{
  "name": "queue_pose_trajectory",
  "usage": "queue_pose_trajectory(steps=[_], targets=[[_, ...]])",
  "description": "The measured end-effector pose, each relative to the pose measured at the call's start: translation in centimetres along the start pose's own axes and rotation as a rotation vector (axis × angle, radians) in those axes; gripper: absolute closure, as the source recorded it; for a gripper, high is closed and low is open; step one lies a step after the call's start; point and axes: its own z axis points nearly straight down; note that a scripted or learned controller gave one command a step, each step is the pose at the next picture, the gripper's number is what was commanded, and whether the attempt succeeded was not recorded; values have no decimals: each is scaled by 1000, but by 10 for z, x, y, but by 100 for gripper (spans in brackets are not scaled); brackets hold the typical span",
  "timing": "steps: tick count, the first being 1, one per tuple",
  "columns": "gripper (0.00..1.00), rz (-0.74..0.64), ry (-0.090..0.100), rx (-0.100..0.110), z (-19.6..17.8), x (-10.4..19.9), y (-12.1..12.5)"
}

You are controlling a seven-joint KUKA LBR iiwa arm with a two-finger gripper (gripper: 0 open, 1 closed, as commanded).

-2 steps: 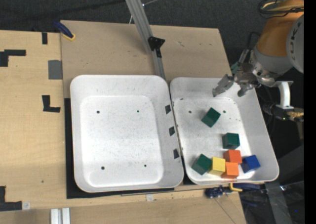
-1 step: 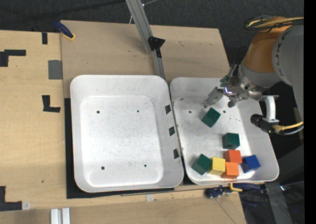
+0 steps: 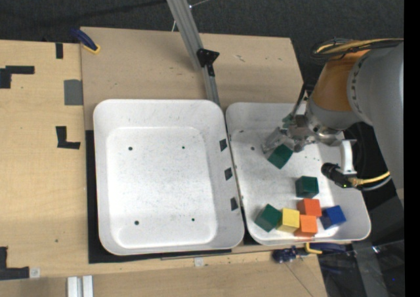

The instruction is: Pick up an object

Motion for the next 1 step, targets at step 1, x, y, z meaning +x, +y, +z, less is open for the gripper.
queue_pose_trajectory(steps=[1], targets=[[100, -1, 0, -5, -13, 1, 2]])
